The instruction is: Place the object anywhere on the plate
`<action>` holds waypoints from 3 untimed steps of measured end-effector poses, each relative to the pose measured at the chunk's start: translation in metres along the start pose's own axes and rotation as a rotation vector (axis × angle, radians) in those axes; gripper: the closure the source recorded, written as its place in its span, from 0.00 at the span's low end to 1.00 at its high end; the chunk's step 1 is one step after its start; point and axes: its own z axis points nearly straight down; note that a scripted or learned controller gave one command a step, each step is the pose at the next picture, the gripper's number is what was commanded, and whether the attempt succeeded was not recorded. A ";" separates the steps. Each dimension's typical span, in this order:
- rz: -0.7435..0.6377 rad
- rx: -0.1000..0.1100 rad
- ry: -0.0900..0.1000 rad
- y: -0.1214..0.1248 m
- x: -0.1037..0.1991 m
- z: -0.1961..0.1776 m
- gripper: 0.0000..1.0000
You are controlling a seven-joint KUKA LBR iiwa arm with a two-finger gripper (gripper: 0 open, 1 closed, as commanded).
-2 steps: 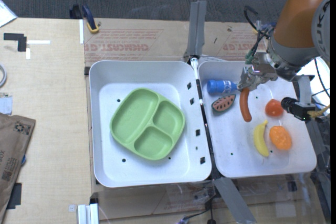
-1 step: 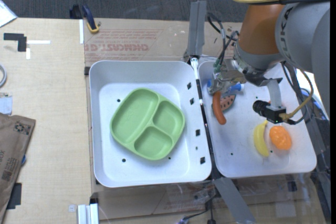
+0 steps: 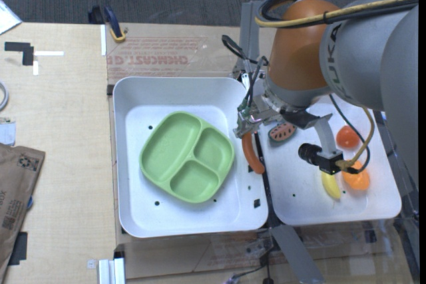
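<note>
Hanging over the seam between the two shallow white bins, my gripper (image 3: 247, 124) pinches the top end of a long orange-brown sausage-shaped toy (image 3: 252, 153) between its fingers. The sausage dangles down along the right wall of the left bin (image 3: 126, 163), its lower end just over the rim. The light green three-compartment plastic plate (image 3: 188, 157) lies in the middle of that bin, near the sausage but apart from it. In the right bin (image 3: 299, 206) sit a watermelon slice (image 3: 282, 132), an orange-red tomato (image 3: 347, 137), a yellow banana (image 3: 331, 185) and an orange fruit (image 3: 357, 179).
</note>
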 end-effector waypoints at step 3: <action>0.290 0.005 0.000 -0.098 -0.024 -0.007 1.00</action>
